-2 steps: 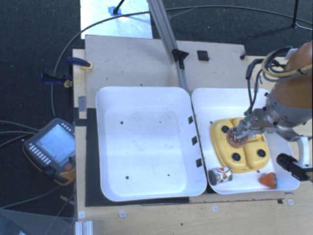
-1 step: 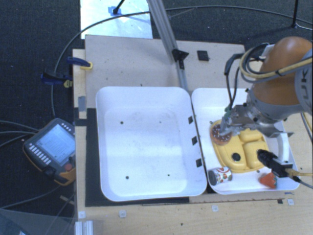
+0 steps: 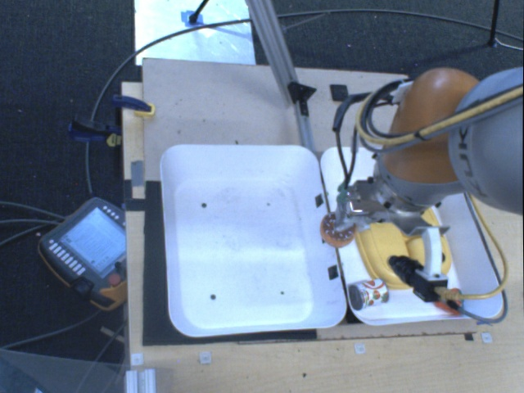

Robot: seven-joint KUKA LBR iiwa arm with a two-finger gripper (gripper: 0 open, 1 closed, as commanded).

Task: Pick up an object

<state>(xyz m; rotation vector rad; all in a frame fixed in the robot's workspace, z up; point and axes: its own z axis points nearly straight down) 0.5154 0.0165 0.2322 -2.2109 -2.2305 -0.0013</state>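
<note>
Right bin (image 3: 330,164) — can (image 3: 368,294); yellow dish (image 3: 383,257), perhaps.

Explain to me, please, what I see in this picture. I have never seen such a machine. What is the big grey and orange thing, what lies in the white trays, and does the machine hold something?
This is a single photo, taken by a camera fixed above a bench and looking down at a slant. The big grey and orange shape on the right is a robot arm. At its end is the gripper, the part made for grasping things. On the bench stand two shallow white bins side by side, the left bin and the right bin. The right bin holds a yellow object, a small can and a round brown thing. The gripper hangs over the right bin, close to the round brown thing by its left wall. From this photo I cannot tell whether it holds anything.
</note>
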